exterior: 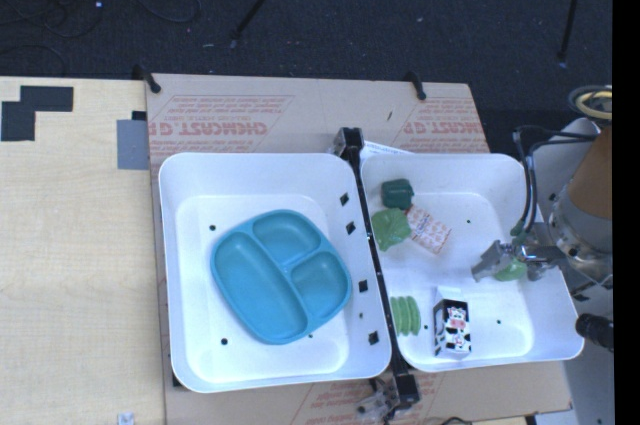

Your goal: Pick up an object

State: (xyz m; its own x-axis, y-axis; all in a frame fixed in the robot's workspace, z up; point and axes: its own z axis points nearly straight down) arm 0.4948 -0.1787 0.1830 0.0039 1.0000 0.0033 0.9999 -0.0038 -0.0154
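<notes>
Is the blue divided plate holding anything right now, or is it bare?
Bare. The blue divided plate lies flat in the left bin, and all three compartments show only blue surface.

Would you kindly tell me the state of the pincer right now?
Pincer: low in the right bin, beside a green object; open or closed cannot be told.

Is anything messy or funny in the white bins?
Nothing looks spilled or broken. The blue plate sits crooked in the left bin. The toys lie scattered in the right bin, near the claw.
</notes>
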